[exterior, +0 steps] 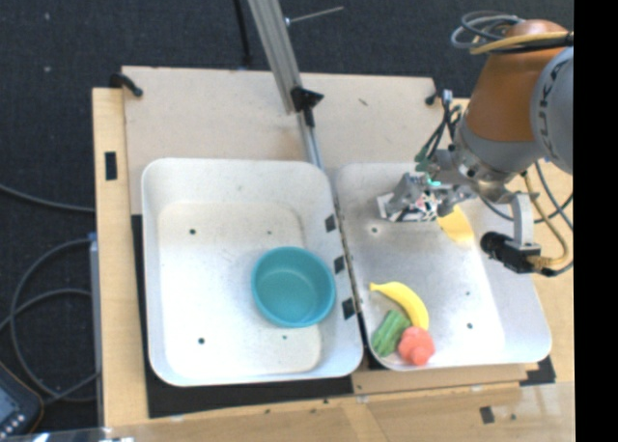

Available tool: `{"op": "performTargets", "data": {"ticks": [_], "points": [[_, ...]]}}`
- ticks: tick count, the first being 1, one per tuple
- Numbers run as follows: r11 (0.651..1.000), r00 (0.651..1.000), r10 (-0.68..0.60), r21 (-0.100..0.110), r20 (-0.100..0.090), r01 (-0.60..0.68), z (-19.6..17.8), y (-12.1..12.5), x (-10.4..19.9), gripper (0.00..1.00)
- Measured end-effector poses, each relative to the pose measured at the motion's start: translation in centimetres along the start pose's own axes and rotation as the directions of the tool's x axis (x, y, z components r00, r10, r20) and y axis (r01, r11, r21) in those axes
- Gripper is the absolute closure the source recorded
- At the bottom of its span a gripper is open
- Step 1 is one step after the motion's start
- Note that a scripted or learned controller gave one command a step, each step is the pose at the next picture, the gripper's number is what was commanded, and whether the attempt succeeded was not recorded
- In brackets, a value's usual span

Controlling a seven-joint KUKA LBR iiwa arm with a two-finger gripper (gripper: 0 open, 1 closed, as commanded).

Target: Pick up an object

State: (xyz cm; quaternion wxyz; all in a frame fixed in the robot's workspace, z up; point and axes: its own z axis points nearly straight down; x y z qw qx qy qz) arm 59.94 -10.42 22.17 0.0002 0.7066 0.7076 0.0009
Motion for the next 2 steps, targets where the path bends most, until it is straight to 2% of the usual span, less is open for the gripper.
{"op": "performTargets", "data": {"ticks": [2], "points": [[1.0, 1.0, 0.003, 0.005, 0.003, -0.003, 8.9, -0.7, 0.2, 0.0]]}}
